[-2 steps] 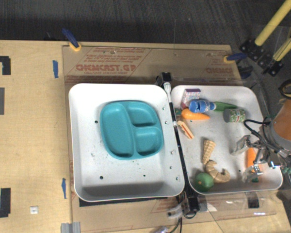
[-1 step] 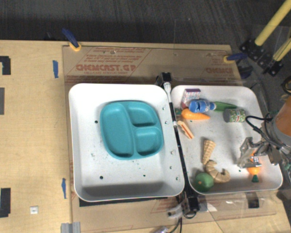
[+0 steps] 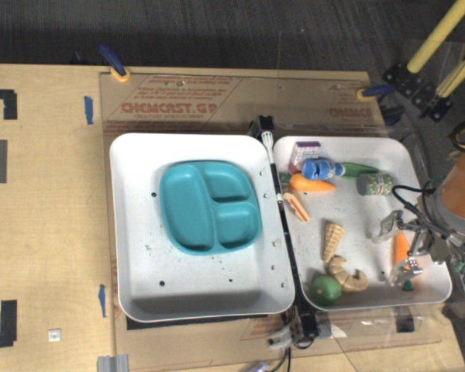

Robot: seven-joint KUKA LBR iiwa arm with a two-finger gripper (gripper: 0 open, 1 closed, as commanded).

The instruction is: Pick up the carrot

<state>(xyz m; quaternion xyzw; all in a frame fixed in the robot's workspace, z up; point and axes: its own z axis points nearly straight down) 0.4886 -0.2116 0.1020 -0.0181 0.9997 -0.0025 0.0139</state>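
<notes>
The carrot (image 3: pixel 401 247) lies near the right wall of the right bin (image 3: pixel 349 145), its green top toward the front corner, and looks not yet lifted, so the grasp and the raise are left to do. The hand (image 3: pixel 407 242) is low over it at the end of the arm reaching in from the right (orange band at the frame's edge); whether it grips the carrot I cannot tell.

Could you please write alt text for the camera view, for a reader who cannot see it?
The end effector hovers at an orange toy carrot near the right edge of the right white bin, among scattered toy foods. The left white bin holds a teal sectioned plastic tray.
</notes>
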